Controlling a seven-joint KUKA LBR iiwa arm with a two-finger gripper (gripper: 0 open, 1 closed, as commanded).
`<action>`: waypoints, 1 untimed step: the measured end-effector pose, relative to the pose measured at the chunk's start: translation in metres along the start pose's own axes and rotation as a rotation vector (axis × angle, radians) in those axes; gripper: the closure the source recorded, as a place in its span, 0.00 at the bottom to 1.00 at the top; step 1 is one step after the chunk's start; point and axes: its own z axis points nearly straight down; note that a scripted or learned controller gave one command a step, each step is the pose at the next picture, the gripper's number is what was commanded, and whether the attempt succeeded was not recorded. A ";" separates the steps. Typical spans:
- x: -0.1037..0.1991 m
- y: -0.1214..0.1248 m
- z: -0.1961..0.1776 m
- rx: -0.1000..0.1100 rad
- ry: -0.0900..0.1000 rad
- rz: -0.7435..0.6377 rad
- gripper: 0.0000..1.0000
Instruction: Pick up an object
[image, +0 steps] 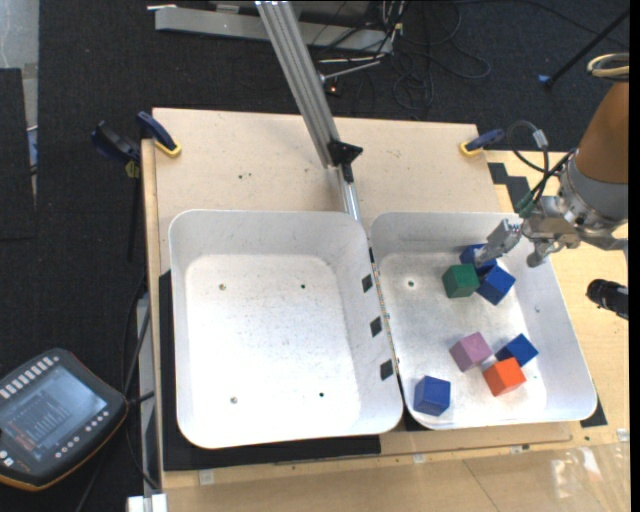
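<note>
We see tool (497, 250) low in right bin (560, 330), touching blue cube (495, 284) by green cube (460, 281); can't tell if it's clamped.

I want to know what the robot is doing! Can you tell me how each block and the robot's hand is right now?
Green cube: lying in the right white bin, beside a blue cube.
Pink cube: lying flat.
Orange cube: touching another blue cube.
Lone blue cube: apart.
Two-finger gripper: low over the blocks.
</note>
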 end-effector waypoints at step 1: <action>0.000 0.000 0.000 0.000 0.000 0.000 0.00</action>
